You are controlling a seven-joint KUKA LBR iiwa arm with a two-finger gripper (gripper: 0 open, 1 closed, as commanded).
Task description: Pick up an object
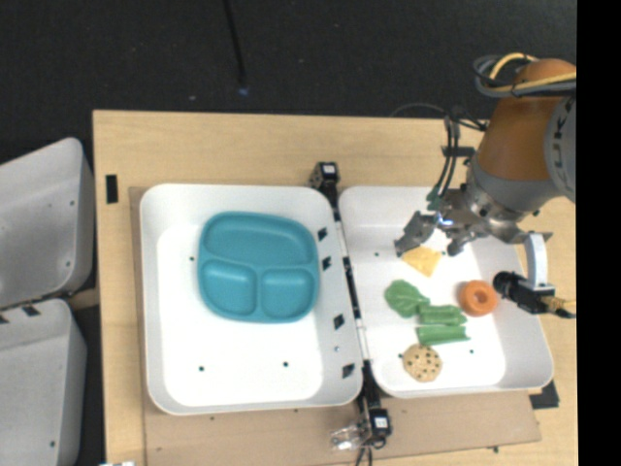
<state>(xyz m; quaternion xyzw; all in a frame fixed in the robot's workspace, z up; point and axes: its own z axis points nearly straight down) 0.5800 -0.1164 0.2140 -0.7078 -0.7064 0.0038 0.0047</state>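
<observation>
I see the gripper [434,233] low over the right bin [514,357], near its back, arm coming in from the right. Fingers look spread apart, one toward the left and one toward the right, nothing between them. The yellow wedge [422,260] lies just below the fingertips; can't tell if they touch it. Further forward in the same bin: green leaf [404,296], green pod [441,324] touching it, orange ring [477,298] to the right, cookie [422,362] nearest the front. Left bin [175,357] holds a teal divided plate [258,265], well apart from the gripper.
</observation>
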